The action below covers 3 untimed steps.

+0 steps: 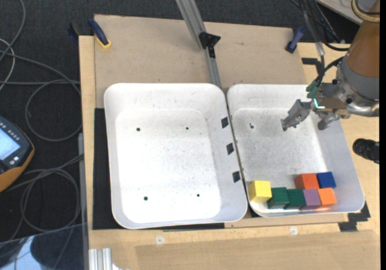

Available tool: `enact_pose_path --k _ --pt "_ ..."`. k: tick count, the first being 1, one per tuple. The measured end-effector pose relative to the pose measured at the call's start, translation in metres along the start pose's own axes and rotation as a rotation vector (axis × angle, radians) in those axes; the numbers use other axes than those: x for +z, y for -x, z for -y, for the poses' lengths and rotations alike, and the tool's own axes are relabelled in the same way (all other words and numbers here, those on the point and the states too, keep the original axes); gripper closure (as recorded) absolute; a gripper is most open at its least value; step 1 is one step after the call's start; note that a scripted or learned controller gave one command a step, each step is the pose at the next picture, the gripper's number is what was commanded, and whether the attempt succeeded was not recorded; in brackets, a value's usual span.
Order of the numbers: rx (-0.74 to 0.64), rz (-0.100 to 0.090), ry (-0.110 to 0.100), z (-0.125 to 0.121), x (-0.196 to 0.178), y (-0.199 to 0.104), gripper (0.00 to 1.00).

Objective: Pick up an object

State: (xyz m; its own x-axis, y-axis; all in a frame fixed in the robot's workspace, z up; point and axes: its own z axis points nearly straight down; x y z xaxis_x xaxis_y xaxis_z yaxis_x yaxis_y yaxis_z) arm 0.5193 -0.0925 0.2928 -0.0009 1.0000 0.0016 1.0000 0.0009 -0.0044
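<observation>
Two white bins sit on my worktop; the left bin (163,154) is bare, while coloured blocks (294,191) huddle in the right bin's (265,148) near corner. My claw (307,117) hovers farther back, its spread unclear, holding nothing.

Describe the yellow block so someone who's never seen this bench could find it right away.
Look in the right-hand white bin, along its near edge, where a cluster of coloured blocks sits. The yellow block is at the left end of that cluster, next to a dark green block. It is the only yellow one.
</observation>
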Motion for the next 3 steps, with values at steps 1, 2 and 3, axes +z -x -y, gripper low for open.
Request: enact_pose_path --k 1,2,3 --pt "0.001 0.001 0.004 0.0 -0.002 0.0 0.0" --pt "0.001 0.0 -0.002 -0.007 0.043 0.001 0.0" --pt "0.001 -0.001 -0.005 -0.004 0.106 -0.004 0.0"
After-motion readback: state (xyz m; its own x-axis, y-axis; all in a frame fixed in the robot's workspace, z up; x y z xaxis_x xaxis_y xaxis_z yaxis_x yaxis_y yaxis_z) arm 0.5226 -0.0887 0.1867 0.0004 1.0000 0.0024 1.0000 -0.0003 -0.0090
